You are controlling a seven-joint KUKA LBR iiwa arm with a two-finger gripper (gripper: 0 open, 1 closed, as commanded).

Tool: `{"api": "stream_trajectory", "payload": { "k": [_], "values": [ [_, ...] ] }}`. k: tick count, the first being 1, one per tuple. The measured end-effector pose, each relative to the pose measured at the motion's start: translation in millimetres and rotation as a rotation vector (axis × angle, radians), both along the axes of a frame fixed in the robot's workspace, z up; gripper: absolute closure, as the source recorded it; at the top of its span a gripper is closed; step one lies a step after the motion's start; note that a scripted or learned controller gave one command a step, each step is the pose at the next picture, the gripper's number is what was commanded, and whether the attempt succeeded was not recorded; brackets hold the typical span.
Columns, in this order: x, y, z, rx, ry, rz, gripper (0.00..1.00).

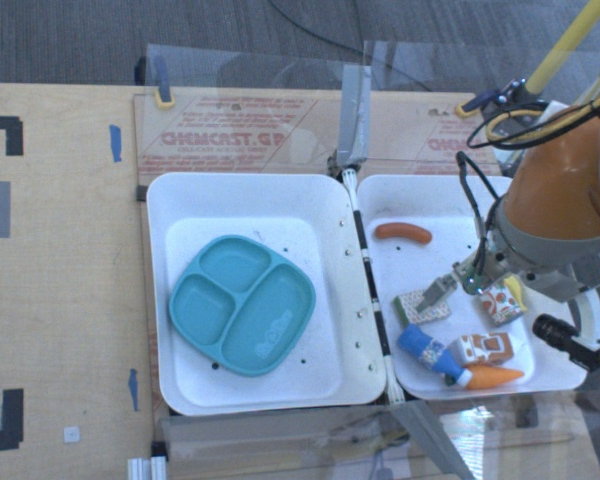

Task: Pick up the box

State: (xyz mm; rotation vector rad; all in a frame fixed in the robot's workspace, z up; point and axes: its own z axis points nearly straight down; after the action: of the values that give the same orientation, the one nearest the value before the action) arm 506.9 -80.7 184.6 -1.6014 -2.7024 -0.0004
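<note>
— What sits closest to us?
— An orange carrot (492, 375), along the near edge of the right bin (550, 380). A blue bottle (428, 351) lies just to its left, and a small white-and-orange carton (485, 346) touches the carrot from behind.
— And the box?
— The box (423, 308) lies flat and tilted, green-edged, near the bin's left wall, just behind the bottle. The gripper (446, 288) is at its far right corner, seemingly touching it.
— Open or closed?
— I cannot tell; the wrist covers too much.
— Anything else in there?
— A sausage (403, 233) towards the far edge, and a brown-and-white packet (500, 306) partly under the arm. Its label is too small to read.
— The left bin (170, 198)?
— A teal divided plate (242, 304), in the middle.
— Any writing?
— Red print on the cardboard sheet (230, 128) beyond the bins, too faint to read.
</note>
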Motion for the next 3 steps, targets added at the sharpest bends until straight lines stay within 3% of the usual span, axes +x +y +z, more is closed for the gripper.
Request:
{"api": "stream_trajectory", "payload": {
  "k": [1,2,3],
  "values": [
    [44,-20,-86,0.001,-0.014,0.112,0.00],
    [28,-20,-84,0.000,-0.028,-0.100,0.00],
    [22,-20,-88,0.006,-0.028,-0.218,0.00]
  ]
}}
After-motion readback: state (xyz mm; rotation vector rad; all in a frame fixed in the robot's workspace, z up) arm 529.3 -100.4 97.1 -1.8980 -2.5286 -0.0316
